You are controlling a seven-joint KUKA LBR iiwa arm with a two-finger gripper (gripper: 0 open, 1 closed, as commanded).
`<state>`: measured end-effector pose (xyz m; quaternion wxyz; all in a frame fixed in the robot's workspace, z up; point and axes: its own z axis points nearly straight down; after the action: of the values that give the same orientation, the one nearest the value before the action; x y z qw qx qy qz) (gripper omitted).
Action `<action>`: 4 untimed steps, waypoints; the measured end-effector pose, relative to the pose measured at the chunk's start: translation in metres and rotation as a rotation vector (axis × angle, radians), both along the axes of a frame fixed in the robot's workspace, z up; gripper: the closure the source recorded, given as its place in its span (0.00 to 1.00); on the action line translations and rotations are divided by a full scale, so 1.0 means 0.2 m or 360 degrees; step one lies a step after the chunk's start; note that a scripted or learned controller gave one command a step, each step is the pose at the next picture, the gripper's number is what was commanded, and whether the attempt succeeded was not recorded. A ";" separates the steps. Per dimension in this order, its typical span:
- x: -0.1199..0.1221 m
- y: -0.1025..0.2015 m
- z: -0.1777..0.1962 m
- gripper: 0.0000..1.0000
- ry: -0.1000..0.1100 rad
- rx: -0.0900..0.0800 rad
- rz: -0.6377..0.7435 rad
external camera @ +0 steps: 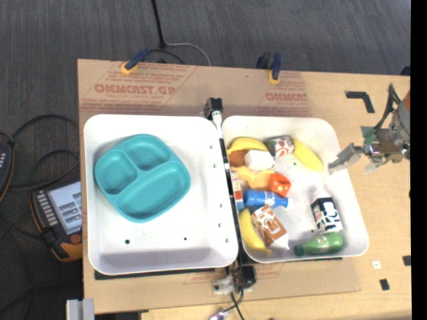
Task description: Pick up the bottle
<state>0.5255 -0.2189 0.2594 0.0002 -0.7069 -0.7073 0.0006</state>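
Green bottle (320, 245) lies in right bin (347, 179), front corner. Gripper (373, 149) outside bin's right rim; grip state cannot be told.

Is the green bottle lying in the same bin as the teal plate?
No, the green bottle lies on its side in the right bin near its front edge, while the teal plate sits in the left bin.

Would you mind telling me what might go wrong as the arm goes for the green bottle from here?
1. The green bottle lies on its side in the right bin's near corner, so the walls may block the gripper.
2. A dark can sits right beside it and might be knocked or grabbed instead.
3. Being round, the bottle could roll away.
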 end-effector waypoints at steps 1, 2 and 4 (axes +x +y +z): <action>0.24 -0.03 0.71 0.00 -0.0008 -0.0004 -0.0105; 0.59 0.36 1.38 0.00 -0.0006 -0.0001 -0.0383; 0.59 0.35 1.38 0.00 -0.0002 -0.0003 -0.0386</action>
<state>0.6433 -0.1479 0.5346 -0.0008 -0.7872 -0.6167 0.0007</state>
